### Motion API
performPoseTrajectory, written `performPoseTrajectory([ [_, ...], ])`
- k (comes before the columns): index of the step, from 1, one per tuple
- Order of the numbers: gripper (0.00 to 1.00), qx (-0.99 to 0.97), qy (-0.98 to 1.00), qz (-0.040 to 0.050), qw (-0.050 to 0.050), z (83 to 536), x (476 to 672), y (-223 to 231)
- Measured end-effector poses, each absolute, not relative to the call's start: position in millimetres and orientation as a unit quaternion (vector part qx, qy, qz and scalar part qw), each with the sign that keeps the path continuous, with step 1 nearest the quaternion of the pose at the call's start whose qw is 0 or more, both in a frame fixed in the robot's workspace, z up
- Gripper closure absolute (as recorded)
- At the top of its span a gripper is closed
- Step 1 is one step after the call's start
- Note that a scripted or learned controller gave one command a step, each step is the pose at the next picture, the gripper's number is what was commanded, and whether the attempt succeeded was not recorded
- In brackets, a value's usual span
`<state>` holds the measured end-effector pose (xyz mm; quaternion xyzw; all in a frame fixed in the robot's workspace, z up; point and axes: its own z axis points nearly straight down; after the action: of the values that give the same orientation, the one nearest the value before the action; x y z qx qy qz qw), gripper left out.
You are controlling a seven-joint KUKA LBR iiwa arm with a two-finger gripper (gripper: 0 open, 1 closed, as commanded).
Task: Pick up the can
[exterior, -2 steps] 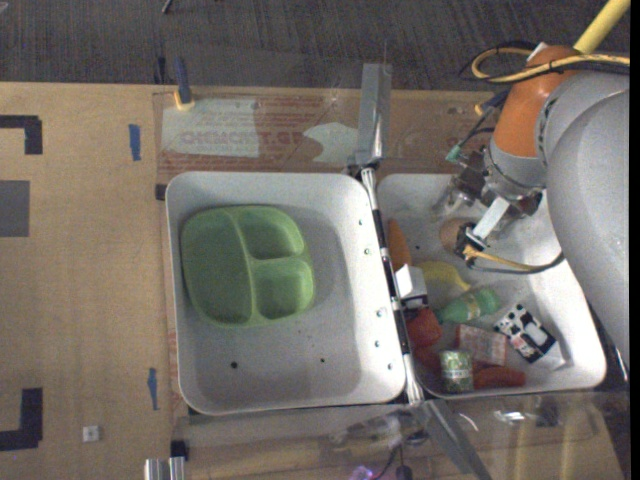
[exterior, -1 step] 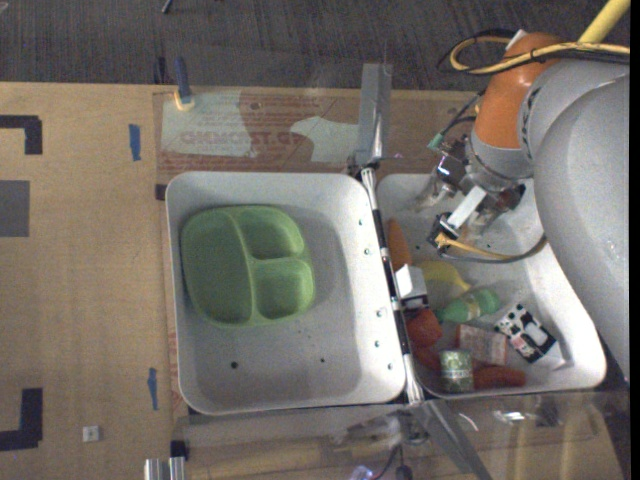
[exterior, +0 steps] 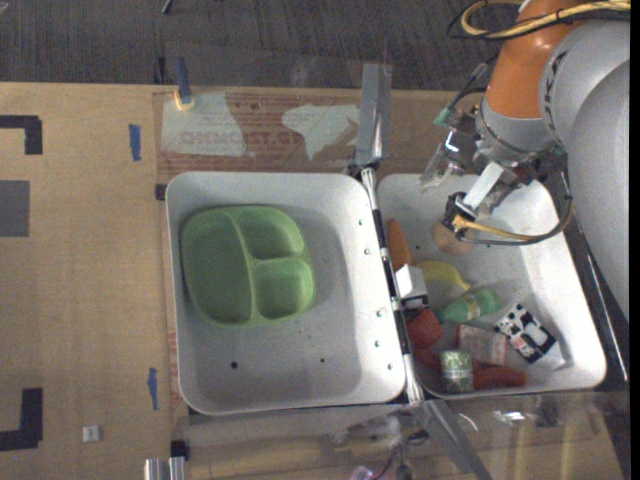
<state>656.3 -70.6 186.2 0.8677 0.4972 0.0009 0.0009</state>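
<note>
Currently the claw [exterior: 448, 168] hangs over the far end of the right bin [exterior: 560, 268], well apart from the can [exterior: 457, 368].

Can sits upright at the near edge of the right bin, greenish top facing up, in a clutter of stuff: red item [exterior: 497, 376] just beside it, a small packet [exterior: 483, 343] touching or nearly touching on its far side, checkered box [exterior: 527, 333] close by. Banana [exterior: 445, 276] and green bottle [exterior: 470, 303] lie between can and claw. Tan round thing [exterior: 447, 238] is on the bin floor near the claw. Carrot [exterior: 398, 243] lies along the bin's left wall. Claw open or closed: can't tell, too blurred, and nothing is seen gripped. Left bin [exterior: 300, 358] holds a green divided plate [exterior: 245, 263]. Both bins sit on the brown tabletop [exterior: 80, 298].
</note>
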Motion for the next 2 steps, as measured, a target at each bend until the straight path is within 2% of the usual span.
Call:
performPoseTrajectory([
  [1, 0.0, 0.939, 0.343, -0.0022, -0.002, 128, 629.0, -109],
  [2, 0.0, 0.974, 0.227, -0.0005, 0.0, 85, 644.7, -97],
])
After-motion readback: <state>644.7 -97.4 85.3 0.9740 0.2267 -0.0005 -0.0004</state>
